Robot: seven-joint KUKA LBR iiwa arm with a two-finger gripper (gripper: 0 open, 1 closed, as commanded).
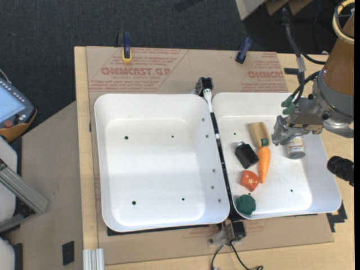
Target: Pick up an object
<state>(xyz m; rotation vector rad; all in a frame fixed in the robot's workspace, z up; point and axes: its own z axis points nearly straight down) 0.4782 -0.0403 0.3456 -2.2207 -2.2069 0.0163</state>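
Hand [288, 133] sits low over the right bin [315, 204], above a small silver can [294, 148] near its far-right side; can't tell how wide it's open or if it grips anything. Left of it: tan block [258, 133], orange carrot [264, 162], black block [246, 154], red piece [250, 180], green lump [246, 205]. Left bin [107, 167] alongside on the counter [84, 128].

board: a brown cardboard sheet [169, 66] lies under both bins, with red letters printed on it
left bin: a white tray [107, 151] with small dark dots on its floor
right bin: a white tray [320, 201] touching the left one along its 9 o'clock side
clamps: a blue and yellow clamp [126, 46] at 11 o'clock on the board, a blue clamp [244, 49] at 1 o'clock
floor: dark carpet [56, 16] past the board at 12 o'clock
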